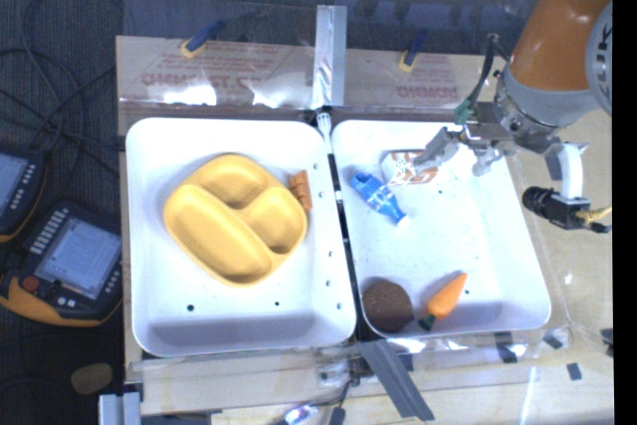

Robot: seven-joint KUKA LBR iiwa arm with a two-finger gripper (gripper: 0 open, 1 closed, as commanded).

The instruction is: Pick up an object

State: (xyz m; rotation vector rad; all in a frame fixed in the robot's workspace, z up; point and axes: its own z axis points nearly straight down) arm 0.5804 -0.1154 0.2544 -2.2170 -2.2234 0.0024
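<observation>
The tool (445, 146), whose grip cannot be told, hovers by one white-orange packet (408, 168) in the right bin (518, 244), which also bears one blue wrapper (378, 195), one carrot (445, 296) and one brown ball (386, 303).

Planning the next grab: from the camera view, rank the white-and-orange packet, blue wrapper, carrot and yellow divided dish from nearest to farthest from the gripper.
1. White-and-orange packet: right bin, top, right beside the gripper.
2. Blue wrapper: right bin, just left of and below the packet.
3. Carrot: right bin, near its bottom edge.
4. Yellow divided dish: left bin, across the divider.
</observation>
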